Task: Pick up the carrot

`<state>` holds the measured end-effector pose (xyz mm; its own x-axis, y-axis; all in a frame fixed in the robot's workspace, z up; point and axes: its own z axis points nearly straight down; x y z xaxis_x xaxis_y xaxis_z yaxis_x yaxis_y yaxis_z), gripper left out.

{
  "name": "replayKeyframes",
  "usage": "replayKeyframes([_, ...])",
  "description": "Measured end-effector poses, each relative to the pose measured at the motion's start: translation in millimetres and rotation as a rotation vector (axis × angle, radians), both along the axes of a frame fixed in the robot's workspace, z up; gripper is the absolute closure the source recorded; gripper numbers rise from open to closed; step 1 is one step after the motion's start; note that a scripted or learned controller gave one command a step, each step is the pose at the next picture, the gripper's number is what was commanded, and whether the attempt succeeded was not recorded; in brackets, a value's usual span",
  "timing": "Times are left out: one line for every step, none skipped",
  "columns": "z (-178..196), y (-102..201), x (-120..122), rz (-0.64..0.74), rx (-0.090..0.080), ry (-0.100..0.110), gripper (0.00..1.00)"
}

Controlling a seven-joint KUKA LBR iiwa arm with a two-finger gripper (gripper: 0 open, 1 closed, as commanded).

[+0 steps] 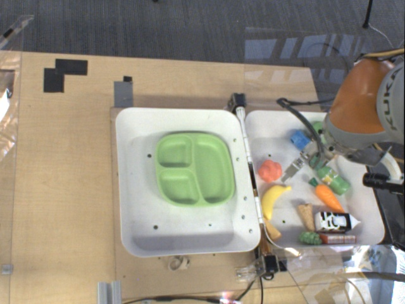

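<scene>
1. Nearest the lens, along the right bin's [273, 122] lower edge, lie a small carton [333, 220] and a green piece [309, 237].
2. At ten o'clock from the carton, just beside it, the carrot [328, 196] lies on the bin floor.
3. At eleven o'clock from the carrot, the gripper [296, 166] hangs over the floor, its jaws slightly apart, holding nothing.
4. At eight o'clock from the gripper are a banana [273, 199] and a red lump [271, 170].
5. A green plate [192, 168] sits in the left bin [136, 170].

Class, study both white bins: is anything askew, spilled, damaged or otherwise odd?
Nothing looks spilled or broken. The green divided plate sits slightly askew in the left bin. In the right bin, the carrot, banana and other toy foods lie loosely jumbled, near the hand.
</scene>
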<state>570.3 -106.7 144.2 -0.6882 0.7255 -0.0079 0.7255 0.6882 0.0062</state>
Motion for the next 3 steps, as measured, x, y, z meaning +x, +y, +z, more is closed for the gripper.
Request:
replayKeyframes([-54.7, -46.3, -58.5, -0.038, -0.001, -0.004, 0.00])
replayKeyframes([-54.9, -98.6, -77.6, -0.010, 0.000, -0.006, 0.00])
replayKeyframes([70.3, -11.9, -76.6, 0.030, 0.000, -0.014, 0.00])
